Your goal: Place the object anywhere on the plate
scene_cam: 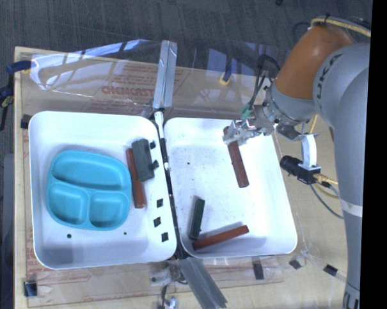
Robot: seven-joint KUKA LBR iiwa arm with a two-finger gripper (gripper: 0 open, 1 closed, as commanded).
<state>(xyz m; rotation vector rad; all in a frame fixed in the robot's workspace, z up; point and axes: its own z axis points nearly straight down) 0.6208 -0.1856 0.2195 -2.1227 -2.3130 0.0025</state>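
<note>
Grey arm (orange band above wrist), silvery tool

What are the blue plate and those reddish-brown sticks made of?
The blue plate looks like molded plastic: uniform colour, soft sheen, rounded compartments. The reddish-brown sticks look like stained or painted wood, matte and straight-edged, though plastic is possible.

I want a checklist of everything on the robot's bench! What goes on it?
Surface: two white bins, left bin and right bin, side by side on a bench.
Job's things: blue plate with three sections lies in the left bin; a brown stick hangs from the claw over the right bin.
Clutter: brown stick and dark block beside the plate; dark block and brown stick in the right bin.
Claw: shut on the stick's top end.
Cables: wires near the wrist.
Surroundings: clear plastic sheet behind the bins.
</note>
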